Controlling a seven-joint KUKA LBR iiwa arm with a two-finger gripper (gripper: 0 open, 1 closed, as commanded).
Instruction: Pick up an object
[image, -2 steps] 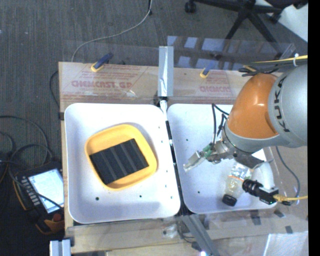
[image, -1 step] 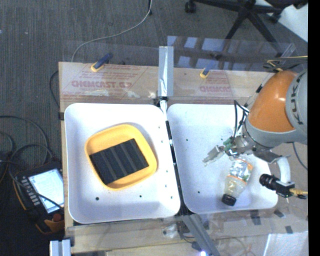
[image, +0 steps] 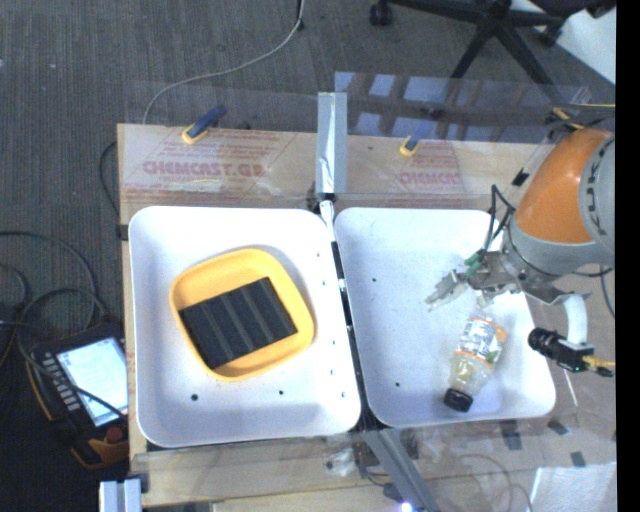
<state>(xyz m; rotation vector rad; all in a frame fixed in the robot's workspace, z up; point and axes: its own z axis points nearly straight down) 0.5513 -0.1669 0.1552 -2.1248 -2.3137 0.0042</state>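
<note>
One plastic bottle (image: 474, 360) lies tilted in the right bin (image: 400, 350), black cap toward the near rim, close to the right wall. Open floor spans that bin's left half. Gripper (image: 452, 285) hangs above the bottle's far end, fingers spread, grasping nothing. One yellow tray (image: 243, 312) with a black ribbed insert occupies the left bin (image: 160, 400).

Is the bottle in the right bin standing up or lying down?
Lying down. The bottle rests on its side on the right bin floor, black cap toward the near edge.
</note>
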